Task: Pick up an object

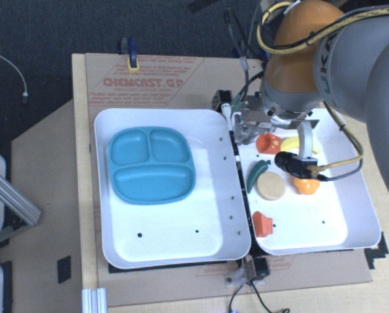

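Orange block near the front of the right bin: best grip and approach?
Come straight down on the orange block and close across its narrow width. It lies flat and apart from the tan disc and green piece, but its left edge sits near the bin wall, so a finger there looks tight.

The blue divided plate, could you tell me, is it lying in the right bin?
No, the blue divided plate lies in the left bin.

The bench (83, 168) carries a brown board (149, 77) (printed with red lettering). Two shallow white bins rest on it side by side: the left bin (181, 240) and the right bin (351, 220), rims touching.
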You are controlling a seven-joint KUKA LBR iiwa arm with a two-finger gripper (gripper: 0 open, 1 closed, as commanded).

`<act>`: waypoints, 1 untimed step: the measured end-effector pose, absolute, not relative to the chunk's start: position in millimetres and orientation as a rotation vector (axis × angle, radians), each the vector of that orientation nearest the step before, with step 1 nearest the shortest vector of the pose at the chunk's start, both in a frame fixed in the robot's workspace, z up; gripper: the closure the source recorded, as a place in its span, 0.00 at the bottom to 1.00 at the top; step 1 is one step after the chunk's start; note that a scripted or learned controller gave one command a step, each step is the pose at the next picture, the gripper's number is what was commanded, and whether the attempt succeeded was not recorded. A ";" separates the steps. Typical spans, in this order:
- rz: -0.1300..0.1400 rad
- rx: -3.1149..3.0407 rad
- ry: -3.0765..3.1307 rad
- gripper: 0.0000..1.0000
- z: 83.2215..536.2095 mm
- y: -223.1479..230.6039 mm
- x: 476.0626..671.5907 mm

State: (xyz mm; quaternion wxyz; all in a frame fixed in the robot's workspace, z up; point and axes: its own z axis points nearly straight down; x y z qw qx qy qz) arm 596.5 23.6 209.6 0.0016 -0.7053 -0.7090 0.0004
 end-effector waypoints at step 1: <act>0.001 -2.213 -2.225 1.00 208.9 72.1 580.3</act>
